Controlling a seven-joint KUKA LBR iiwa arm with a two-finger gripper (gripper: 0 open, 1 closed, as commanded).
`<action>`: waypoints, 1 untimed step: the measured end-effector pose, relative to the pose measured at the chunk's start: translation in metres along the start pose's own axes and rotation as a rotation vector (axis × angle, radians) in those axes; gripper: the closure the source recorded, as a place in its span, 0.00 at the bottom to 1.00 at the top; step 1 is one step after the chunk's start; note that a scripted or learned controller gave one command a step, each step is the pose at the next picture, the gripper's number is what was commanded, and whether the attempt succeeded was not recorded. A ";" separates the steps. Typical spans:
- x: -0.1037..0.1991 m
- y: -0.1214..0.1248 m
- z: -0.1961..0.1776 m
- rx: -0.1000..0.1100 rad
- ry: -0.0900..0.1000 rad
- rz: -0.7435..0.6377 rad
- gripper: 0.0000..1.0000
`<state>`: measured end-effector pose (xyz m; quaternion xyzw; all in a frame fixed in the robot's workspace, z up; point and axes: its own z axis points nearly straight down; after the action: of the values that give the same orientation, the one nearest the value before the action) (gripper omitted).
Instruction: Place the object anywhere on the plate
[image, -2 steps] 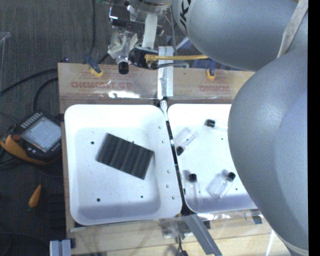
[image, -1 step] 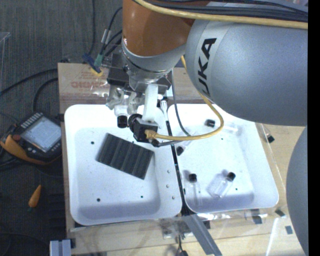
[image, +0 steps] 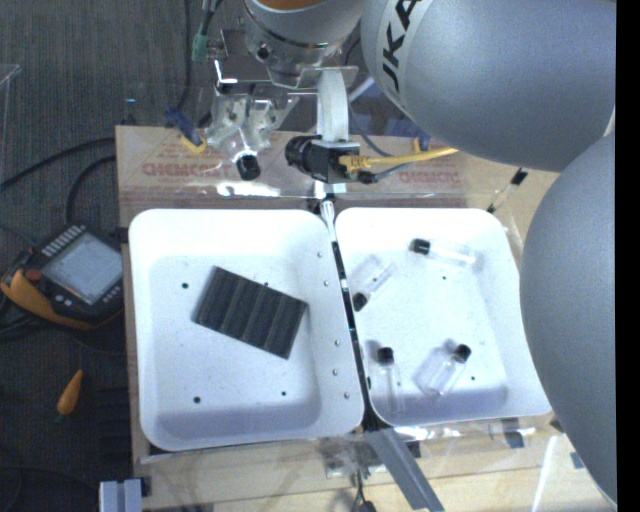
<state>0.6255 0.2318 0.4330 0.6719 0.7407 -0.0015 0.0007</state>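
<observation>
The plate (image: 250, 311) is a dark ridged rectangle lying at a slant in the middle of the left bin (image: 160, 400). My gripper (image: 243, 140) hangs high above the far edge of that bin, over the bench's back strip. Its fingers are shut on a small clear vial with a black cap (image: 247, 166), which points down out of the fingertips. Gripper and vial are well behind the plate and far above it.
The right bin (image: 505, 390) holds several clear vials with black caps, among them one near the back (image: 440, 250), one by the divider (image: 368, 280) and one at the front (image: 443, 367). A handheld pendant (image: 70, 275) lies left of the bench.
</observation>
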 end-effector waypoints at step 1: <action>-0.003 -0.071 0.000 0.001 0.001 -0.090 1.00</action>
<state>0.5555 0.2223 0.4335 0.6378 0.7702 -0.0015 0.0002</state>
